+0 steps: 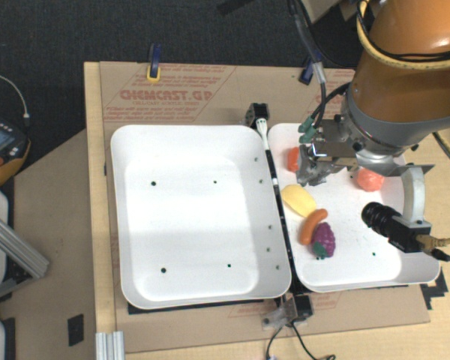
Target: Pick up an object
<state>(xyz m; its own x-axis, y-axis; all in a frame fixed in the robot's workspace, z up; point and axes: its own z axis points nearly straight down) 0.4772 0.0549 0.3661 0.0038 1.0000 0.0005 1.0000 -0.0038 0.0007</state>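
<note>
My gripper (312,172) hangs low over the back of the right bin (375,272), its dark fingers pointing down. Just left of it lies a small orange-red piece (292,158). To its right a pink-red object (370,178) peeks out from under the wrist. In front of the gripper lie a yellow lemon-like object (298,199), an orange carrot-like piece (313,226) and a purple grape bunch (325,239). Nothing is visible between the fingers.
The left bin (195,216) sits beside the right one, with a black divider edge between them. A black cylindrical part (390,225) of the arm's fittings hangs over the right bin. Cardboard lies under both bins.
</note>
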